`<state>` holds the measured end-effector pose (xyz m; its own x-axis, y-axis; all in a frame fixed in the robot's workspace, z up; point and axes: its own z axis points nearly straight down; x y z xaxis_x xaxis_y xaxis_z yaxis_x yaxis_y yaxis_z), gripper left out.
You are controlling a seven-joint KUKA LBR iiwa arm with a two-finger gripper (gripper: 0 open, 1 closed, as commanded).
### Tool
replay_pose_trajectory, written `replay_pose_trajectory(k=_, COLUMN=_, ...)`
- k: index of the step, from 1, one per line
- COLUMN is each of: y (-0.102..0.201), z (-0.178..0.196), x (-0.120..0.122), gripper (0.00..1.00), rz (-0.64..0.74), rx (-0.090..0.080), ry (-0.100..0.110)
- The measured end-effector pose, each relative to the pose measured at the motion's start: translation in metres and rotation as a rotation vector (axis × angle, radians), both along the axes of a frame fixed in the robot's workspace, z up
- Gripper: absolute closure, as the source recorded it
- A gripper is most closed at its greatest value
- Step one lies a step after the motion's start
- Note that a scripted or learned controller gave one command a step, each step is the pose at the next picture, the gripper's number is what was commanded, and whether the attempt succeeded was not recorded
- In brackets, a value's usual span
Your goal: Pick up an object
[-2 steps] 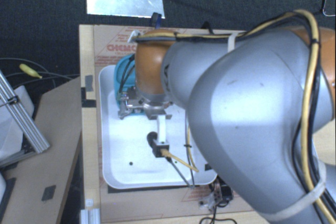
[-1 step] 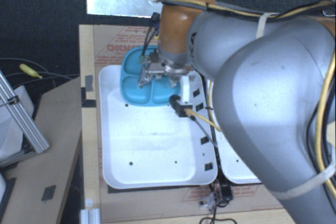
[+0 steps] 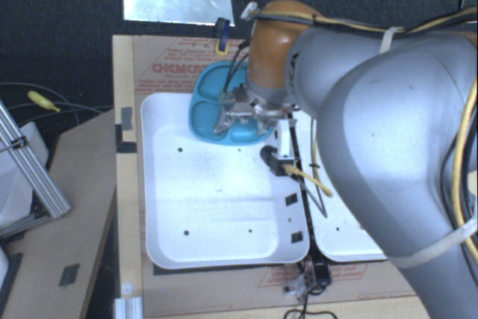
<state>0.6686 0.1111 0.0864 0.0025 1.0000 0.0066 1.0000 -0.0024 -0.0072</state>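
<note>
Blue divided plate [image 3: 213, 101] under gripper [image 3: 230, 118], left bin [image 3: 216, 220].

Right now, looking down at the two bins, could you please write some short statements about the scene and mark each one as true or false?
1. A blue divided plate lies at the far end of the left bin. True.
2. The gripper is over the blue divided plate. True.
3. The plate is red. False; it is blue.
4. The arm reaches in from the left of the view. False; it enters from the right.
5. The left bin is white. True.
</note>
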Motion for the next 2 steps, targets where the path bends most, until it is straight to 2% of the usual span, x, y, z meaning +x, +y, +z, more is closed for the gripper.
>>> replay_pose_trajectory(k=1, y=0.012, z=0.011, x=-0.002, gripper=1.0, rz=0.011, rx=0.015, ry=0.009)
replay_pose_trajectory(k=2, y=0.016, z=0.006, x=-0.064, gripper=1.0, rz=0.005, rx=0.0, ry=-0.028)
